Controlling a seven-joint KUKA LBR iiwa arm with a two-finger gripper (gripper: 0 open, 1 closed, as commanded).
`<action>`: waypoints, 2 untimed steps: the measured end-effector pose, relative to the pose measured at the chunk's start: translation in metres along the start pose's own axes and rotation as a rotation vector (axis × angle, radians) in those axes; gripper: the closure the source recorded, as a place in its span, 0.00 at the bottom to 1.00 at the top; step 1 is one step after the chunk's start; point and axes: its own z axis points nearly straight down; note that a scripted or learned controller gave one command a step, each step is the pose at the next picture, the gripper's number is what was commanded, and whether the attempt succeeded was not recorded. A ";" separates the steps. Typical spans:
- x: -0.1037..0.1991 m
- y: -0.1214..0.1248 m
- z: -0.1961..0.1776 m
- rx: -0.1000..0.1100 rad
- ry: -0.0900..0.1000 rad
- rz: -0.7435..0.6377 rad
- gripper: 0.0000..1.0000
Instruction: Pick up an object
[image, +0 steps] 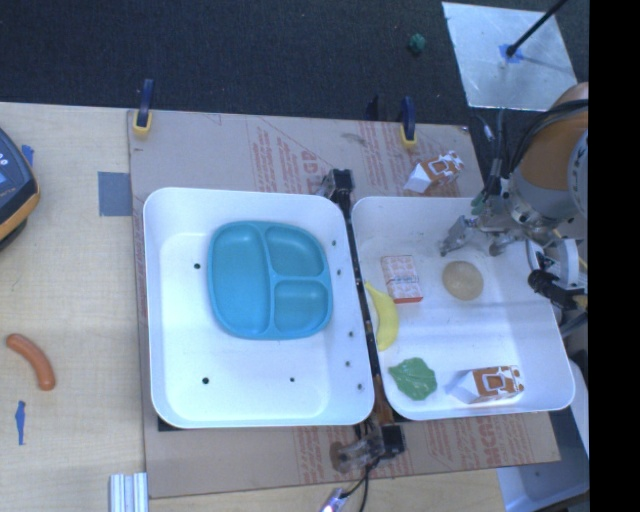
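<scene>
The right bin (540, 330) holds several objects: a small red-and-white box (401, 277), a round beige piece (463, 281), a yellow banana (384, 315) against the left wall, a green lump (413, 378) and a white-and-orange carton (490, 384). My gripper (472, 243) hangs over the back of this bin, just behind the beige piece and apart from it. Its fingers are spread open with nothing between them. In the left bin (170, 390) lies a blue divided plate (270, 279).
Another small carton (433, 172) lies on the cardboard behind the right bin. A sausage toy (32, 360) rests on the bench far left, and a dark device (12, 192) sits at the left edge. Clamps (407, 116) hold the cardboard's back edge.
</scene>
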 end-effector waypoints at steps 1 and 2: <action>0.057 -0.045 0.001 0.002 0.000 -0.002 0.00; 0.030 -0.066 0.001 0.003 -0.001 0.001 0.00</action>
